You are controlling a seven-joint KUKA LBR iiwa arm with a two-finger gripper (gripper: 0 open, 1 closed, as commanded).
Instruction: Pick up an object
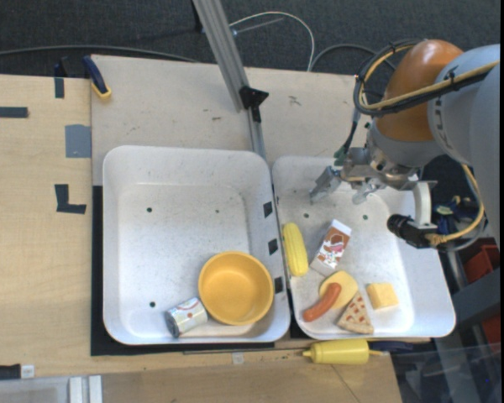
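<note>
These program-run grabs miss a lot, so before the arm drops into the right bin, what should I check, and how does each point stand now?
1. Gripper carries nothing: ok, nothing sits between the spread jaws.
2. Gripper is over the right bin: ok, above its far end.
3. Gripper is above a target: not ok; corn cob and small carton lie nearer the camera.
4. Targets stand apart: not ok; hot dog, pizza slice and cheese cube crowd together.
5. Height above the bin floor: cannot tell.
</note>
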